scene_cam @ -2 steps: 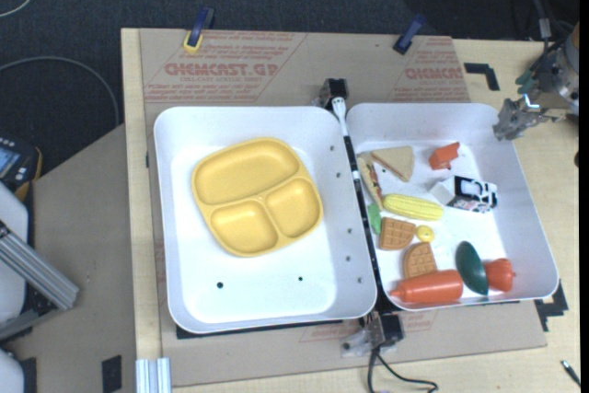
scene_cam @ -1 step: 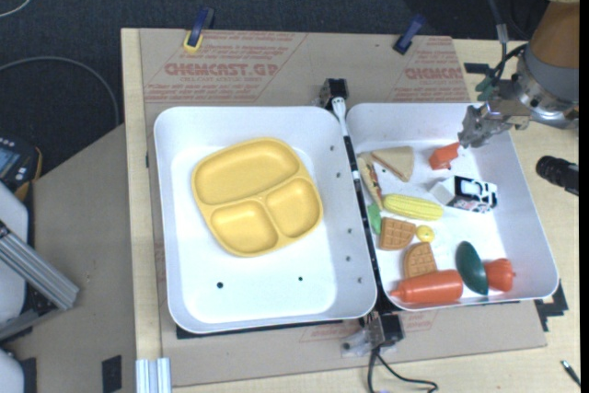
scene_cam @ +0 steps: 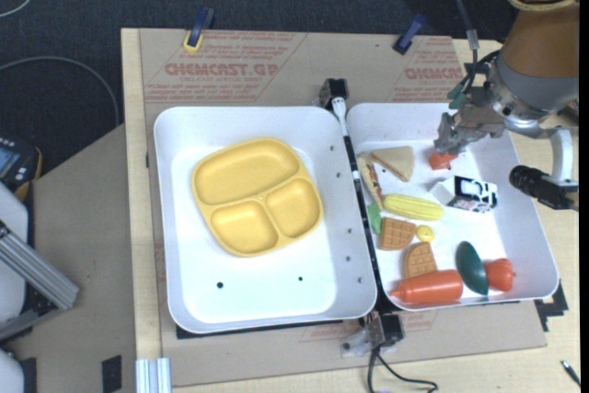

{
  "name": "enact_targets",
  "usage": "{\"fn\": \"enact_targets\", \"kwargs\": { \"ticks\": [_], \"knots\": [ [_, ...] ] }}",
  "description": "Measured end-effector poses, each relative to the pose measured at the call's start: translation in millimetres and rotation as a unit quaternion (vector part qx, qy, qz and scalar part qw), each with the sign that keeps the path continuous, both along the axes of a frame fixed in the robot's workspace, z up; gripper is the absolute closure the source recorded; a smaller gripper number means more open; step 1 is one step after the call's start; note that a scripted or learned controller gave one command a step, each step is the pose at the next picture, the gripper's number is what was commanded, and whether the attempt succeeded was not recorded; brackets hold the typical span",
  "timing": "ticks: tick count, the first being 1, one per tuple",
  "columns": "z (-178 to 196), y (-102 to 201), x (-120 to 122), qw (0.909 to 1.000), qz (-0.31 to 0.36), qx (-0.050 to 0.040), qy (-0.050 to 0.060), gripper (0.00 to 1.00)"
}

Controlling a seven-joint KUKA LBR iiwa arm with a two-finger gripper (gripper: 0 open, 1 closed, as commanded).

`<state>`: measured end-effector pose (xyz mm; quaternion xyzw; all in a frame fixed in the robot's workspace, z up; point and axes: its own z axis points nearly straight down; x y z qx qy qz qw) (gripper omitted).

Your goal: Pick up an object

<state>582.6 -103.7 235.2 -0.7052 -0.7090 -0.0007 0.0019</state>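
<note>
A red toy sausage (scene_cam: 430, 289) lies at the right bin's (scene_cam: 543, 239) near edge. Leftward sits a yellow divided plate (scene_cam: 256, 195); the cardboard (scene_cam: 221, 67) behind reads "CHEMCAST GP". At right, the gripper (scene_cam: 453, 143) hovers over a small red piece (scene_cam: 441, 160), finger state indiscernible.
</note>
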Motion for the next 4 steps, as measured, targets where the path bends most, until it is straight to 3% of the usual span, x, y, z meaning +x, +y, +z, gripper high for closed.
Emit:
{"fn": "enact_targets", "kwargs": {
  "ticks": [1, 2, 3, 4],
  "knots": [
    [-18, 55, -12, 1.0000, 0.000, 0.0000, 0.001, 1.00],
    [-20, 73, -12, 1.0000, -0.001, -0.0008, 0.001, 1.00],
    [-17, 75, -8, 1.0000, -0.002, -0.0016, -0.002, 1.00],
    [-19, 72, -20, 1.0000, -0.003, -0.0015, 0.001, 1.00]
  ]
}}
